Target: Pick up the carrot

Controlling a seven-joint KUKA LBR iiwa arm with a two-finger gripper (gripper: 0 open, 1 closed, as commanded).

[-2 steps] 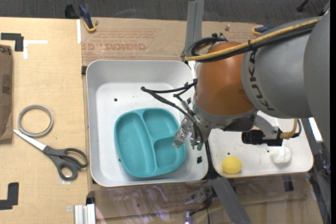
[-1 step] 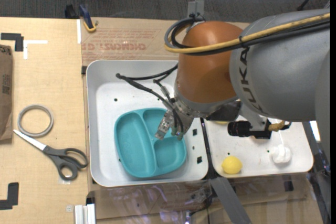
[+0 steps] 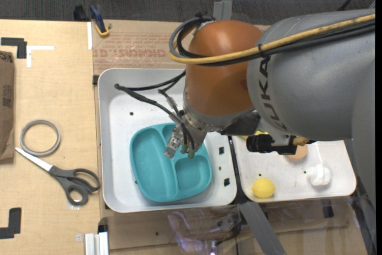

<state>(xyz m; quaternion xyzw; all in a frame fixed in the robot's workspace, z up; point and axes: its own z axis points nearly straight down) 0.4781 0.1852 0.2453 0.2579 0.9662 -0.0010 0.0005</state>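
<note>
An orange, rounded piece [image 3: 298, 150] that may be the carrot peeks out from under the arm at the back of the right bin [image 3: 340, 188]; most of it is hidden. My gripper [image 3: 182, 147] hangs over the left bin [image 3: 116, 128], just above the dividing ridge of a teal divided plate [image 3: 156, 173]. Its fingers [image 3: 173, 145] stand slightly apart and open, with nothing between them. The gripper is well to the left of the orange piece.
A yellow ball-like fruit [image 3: 263, 188] and a small white object [image 3: 319, 175] lie in the right bin. Scissors [image 3: 62, 176] and a tape roll [image 3: 40, 136] rest on the bench left of the bins. The arm's bulk covers the bins' back and middle.
</note>
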